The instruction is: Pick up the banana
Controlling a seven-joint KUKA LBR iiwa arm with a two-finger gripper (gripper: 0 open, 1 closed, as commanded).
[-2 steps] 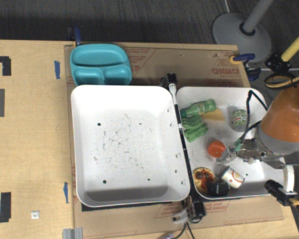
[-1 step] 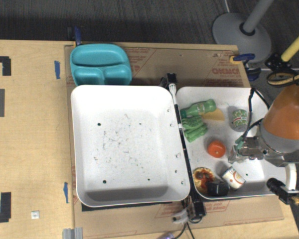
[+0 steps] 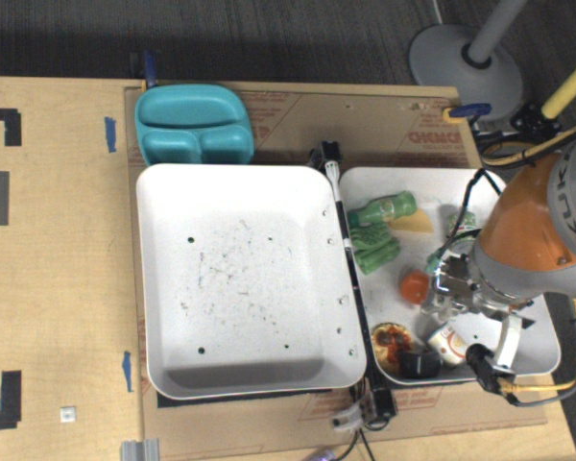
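Camera view: my gripper [image 3: 442,301] low over right bin [image 3: 547,353] middle, width can't tell. Banana [image 3: 419,222] probably pale yellow piece near far edge, beside green bottle [image 3: 382,209]. Recentre over it before descending.

Grey arm [image 3: 557,257] with a broad orange band [image 3: 523,229] above the wrist. Below the band, a metal wrist block [image 3: 456,281], silvery and boxy. Thin black cables [image 3: 475,195] looped along the orange part. Dark lettering, cut off, on the grey casing at the upper right.
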